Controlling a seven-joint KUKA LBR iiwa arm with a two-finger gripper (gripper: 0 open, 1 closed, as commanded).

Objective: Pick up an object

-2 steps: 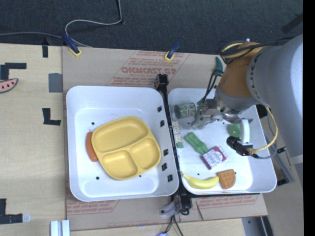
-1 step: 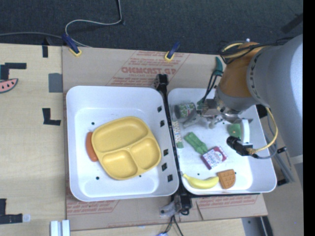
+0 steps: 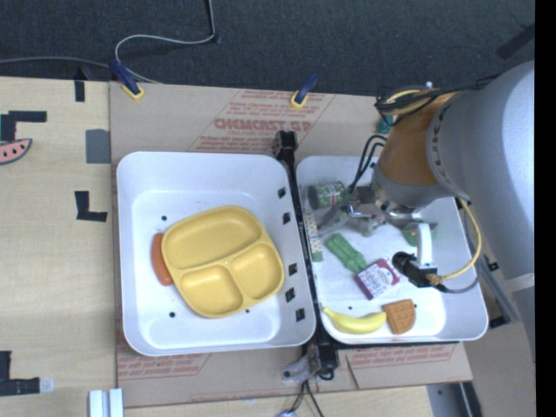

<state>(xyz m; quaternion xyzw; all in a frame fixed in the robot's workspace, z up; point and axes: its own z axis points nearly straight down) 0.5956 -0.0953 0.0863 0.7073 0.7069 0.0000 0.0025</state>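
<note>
Far to the left of the tool, in the left bin (image 3: 139, 233), a yellow divided tray (image 3: 221, 259) lies at a slant, and an orange carrot-shaped piece (image 3: 161, 259) peeks out from under its left edge, touching it. A black divider with clips (image 3: 294, 224) runs between the two bins, just left of the tool's reach. The tool (image 3: 347, 218) sits low in the right bin (image 3: 460, 311), near that bin's upper left part, at the end of the grey arm (image 3: 504, 155) with its orange band (image 3: 408, 150); whether it is wide or narrow cannot be told, since the wrist hardware and cables crowd the tip. Just above and to the left of the tool lies a small green-and-silver can (image 3: 328, 195), on its side and very close to it. Right below the tool a green block (image 3: 346, 253) lies slantwise on the bin floor, near the tip; whether they touch cannot be told. Further below and to the right is a maroon packet (image 3: 377, 278). Well below the tool, along the bin's near wall, a yellow banana (image 3: 354, 321) lies just beside an orange cracker-like square (image 3: 400, 316). The bins rest on a cardboard sheet (image 3: 243, 124) on the bench (image 3: 52, 259).
</note>
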